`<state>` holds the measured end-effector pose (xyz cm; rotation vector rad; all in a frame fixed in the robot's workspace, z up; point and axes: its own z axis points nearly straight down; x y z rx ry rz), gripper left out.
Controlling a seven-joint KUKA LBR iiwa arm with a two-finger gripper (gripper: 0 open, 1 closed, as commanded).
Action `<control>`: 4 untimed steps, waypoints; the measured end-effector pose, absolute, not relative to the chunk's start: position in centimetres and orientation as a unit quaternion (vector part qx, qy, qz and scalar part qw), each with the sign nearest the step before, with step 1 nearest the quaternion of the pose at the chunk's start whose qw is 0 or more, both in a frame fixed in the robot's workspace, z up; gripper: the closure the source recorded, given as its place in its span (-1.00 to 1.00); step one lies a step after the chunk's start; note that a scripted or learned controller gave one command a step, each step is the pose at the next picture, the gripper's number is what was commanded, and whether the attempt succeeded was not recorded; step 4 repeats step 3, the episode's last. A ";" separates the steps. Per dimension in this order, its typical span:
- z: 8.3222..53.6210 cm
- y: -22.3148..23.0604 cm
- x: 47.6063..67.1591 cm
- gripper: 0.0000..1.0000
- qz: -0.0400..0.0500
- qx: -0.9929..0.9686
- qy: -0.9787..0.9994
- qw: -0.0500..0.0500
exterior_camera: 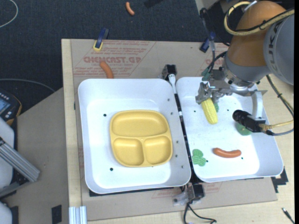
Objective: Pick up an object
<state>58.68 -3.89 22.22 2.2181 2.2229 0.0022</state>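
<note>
My gripper (210, 93) hangs low over the back of the right bin (266, 160), under the orange wrist band. A yellow corn cob (210, 111) lies directly beneath it; the cob's far end reaches up to the gripper's tip, and contact cannot be judged. An orange-red sausage (227, 152) lies toward the bin's front. A green leafy toy (198, 157) sits at the front left corner. Another green piece (243, 128) lies at the right, partly under a black attachment (245, 118) on the arm.
The left bin (93, 101) holds a yellow divided plate (140, 137). A loose sausage (107, 69) lies on the bench behind the left bin, and another (130, 8) on the dark floor. Blue clamps (99, 40) grip the bench's back edge. Yellow cables (280, 123) trail off to the right.
</note>
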 end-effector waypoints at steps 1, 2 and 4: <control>21.7 -4.3 57.8 1.00 -0.001 0.707 0.707 -0.001; 21.5 -5.2 58.5 1.00 0.000 0.708 0.707 0.001; 22.3 -4.3 57.3 1.00 0.000 0.707 0.708 -0.001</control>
